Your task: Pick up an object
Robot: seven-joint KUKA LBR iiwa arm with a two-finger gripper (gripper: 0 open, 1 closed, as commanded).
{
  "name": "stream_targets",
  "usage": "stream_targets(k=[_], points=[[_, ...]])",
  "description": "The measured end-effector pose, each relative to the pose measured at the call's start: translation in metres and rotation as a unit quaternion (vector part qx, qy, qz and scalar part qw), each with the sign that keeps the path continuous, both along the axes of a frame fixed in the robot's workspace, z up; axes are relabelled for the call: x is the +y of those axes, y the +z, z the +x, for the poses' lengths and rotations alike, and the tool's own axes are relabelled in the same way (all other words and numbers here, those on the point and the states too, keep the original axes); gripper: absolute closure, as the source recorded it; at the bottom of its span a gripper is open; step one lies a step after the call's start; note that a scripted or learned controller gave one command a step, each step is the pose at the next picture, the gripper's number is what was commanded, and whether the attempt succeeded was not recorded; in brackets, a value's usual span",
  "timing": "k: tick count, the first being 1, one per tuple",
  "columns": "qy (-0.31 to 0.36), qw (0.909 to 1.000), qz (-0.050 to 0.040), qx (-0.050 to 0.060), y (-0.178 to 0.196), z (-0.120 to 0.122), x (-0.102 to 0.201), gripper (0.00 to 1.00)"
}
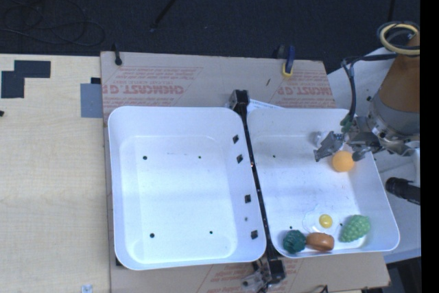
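Your tool point(341, 145) hangs over the right bin point(288, 185) toward its three o'clock edge, and its fingers look spread fairly wide, one dark finger reaching out toward nine o'clock. An orange ball point(343, 161) sits just beside and below the fingertips; I can't tell whether it is between them or only resting on the bin floor, so don't count it as grasped.

The risk, as I judge it: the ball is round and smooth, so a closing finger that meets it off-centre could nudge it away toward the bin wall instead of trapping it. It also lies near the rim at three o'clock, which leaves the outer finger little room.

At the bin's five o'clock corner you have other candidates bunched together: a dark green lump point(294, 241), a brown piece point(319, 241), a light green bumpy piece point(354, 228) and a small yellow item point(325, 221). Touching neighbours there could jam a grasp.

The cardboard point(206, 79) under the bins carries red print, upside down, reading roughly "CHEMCAST GP".
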State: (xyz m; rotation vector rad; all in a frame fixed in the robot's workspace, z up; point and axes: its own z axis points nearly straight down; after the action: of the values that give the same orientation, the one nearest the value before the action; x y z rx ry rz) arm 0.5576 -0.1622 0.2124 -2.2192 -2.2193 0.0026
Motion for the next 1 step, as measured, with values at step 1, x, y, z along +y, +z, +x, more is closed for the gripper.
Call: stream_targets(k=[1], points=[[0.0,1.0,0.0,0.0,0.0,0.0,0.0,0.0]])
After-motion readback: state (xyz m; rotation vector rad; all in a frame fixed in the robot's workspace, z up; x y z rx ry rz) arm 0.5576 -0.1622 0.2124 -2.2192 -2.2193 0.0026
